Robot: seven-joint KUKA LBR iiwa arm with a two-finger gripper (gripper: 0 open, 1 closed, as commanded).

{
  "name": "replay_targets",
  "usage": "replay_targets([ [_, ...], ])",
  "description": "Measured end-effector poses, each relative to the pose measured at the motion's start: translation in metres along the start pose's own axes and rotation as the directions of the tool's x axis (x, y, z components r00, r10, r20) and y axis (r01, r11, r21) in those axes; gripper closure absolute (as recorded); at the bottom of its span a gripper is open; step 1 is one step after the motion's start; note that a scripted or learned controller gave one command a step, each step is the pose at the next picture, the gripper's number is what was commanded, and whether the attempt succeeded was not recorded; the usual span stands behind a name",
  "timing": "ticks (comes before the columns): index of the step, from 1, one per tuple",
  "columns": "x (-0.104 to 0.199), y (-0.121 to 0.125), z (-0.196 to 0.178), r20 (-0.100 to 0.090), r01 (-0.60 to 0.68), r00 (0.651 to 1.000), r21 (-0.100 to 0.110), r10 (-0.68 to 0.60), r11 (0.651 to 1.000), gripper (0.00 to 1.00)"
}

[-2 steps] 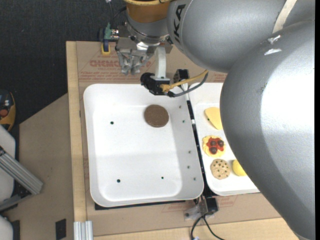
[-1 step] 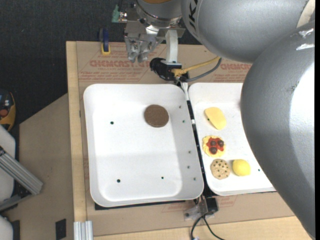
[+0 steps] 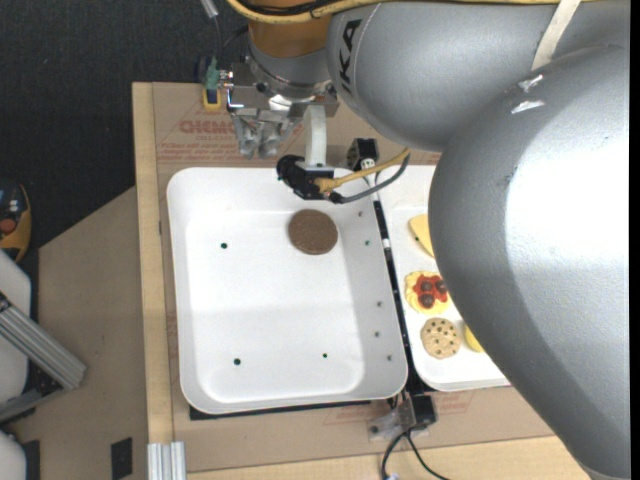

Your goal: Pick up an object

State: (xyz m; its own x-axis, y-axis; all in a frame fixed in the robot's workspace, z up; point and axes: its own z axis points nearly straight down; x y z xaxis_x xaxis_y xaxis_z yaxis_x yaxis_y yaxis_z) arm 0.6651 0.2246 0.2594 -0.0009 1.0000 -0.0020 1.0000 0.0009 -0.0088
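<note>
Nearest the camera, the grey arm [image 3: 500,168] is seen as a large smooth housing covering the right side and upper right of the view, with a strip of pale tape across its upper part.

Orange band [image 3: 290,8]: located at the far centre, above the wrist, with a yellow cable looped beside it.

Gripper [image 3: 258,146]: positioned below the orange band, over the far rim of the left bin; metal fittings and a small green part are noted on its left. Whether it is released or clenched cannot be told, as the tips are too small and cluttered to read. Nothing is seen held in it.

Left bin [image 3: 210,298]: shallow, white, with rounded corners and a few small dark dots on its floor.

Brown disc [image 3: 314,233]: round, flat, lying on the floor of the left bin toward its far right part, near the gripper but apart from it.

Black cable [image 3: 330,183]: draped across the far rim between the two bins.

Right bin [image 3: 450,373]: largely covered by the arm. Within it are listed a yellow piece [image 3: 420,233], a round item with red topping [image 3: 428,290] and a cookie [image 3: 440,337], ranged far to near along its left side.

Bench [image 3: 110,298]: brown board surface, with red lettering at its far edge.
</note>
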Motion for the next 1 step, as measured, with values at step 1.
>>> replay_targets([
  [1, -0.0198, 0.0006, -0.1744, -0.007, -0.002, 1.0, -0.029, 0.001, 1.0, 1.0],
])
